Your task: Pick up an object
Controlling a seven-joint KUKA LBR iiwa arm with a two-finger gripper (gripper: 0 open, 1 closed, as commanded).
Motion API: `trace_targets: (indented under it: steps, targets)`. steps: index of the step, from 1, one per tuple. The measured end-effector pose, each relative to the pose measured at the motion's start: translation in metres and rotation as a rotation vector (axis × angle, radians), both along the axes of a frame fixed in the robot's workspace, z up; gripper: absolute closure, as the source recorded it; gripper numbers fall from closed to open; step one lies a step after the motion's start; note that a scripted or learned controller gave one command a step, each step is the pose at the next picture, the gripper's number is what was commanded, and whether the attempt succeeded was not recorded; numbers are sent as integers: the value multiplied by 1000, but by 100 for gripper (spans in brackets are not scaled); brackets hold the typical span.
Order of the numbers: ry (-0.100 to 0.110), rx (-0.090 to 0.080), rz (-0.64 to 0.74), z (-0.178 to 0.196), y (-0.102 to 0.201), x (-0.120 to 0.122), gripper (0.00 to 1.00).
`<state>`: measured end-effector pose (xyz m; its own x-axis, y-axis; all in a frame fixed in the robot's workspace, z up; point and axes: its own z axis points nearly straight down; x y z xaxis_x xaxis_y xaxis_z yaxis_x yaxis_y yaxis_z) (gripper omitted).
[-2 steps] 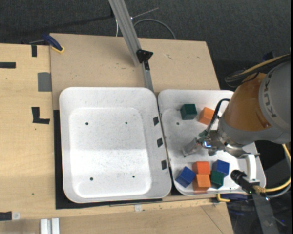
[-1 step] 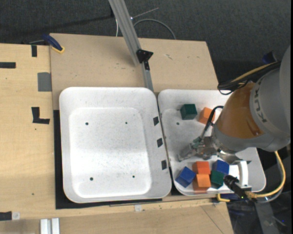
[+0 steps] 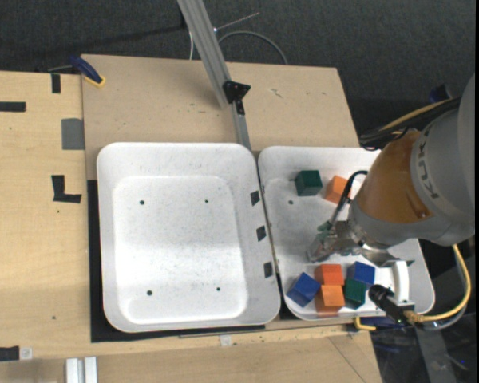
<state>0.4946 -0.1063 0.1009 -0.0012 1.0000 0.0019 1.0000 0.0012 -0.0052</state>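
Down in the lower right of the frame, the grey arm (image 3: 431, 182) with its orange band (image 3: 387, 186) reached over the right bin (image 3: 281, 214). Its gripper (image 3: 326, 244) hung low near the middle of that bin, just above a bunch of blocks, and I could not tell how it was set or whether it had anything. Right below it sat an orange block (image 3: 330, 274), with a second orange block (image 3: 331, 295) touching it from below. A blue block (image 3: 302, 288) lay just to their left, and a smaller blue block (image 3: 364, 274) and a green block (image 3: 354, 293) lay just to their right. Higher up in the same bin, a dark green block (image 3: 307, 182) sat alone, and another orange block (image 3: 336, 188) peeked out beside the arm. The left bin (image 3: 180, 234) took up the middle of the frame. Both bins sat side by side on a light wooden bench (image 3: 32, 214).
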Motion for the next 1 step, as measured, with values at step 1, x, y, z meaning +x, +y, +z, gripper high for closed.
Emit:
trace_targets:
  steps: [1]
  targets:
    - [-7, -2, 0, 42, 1, 5, 100]
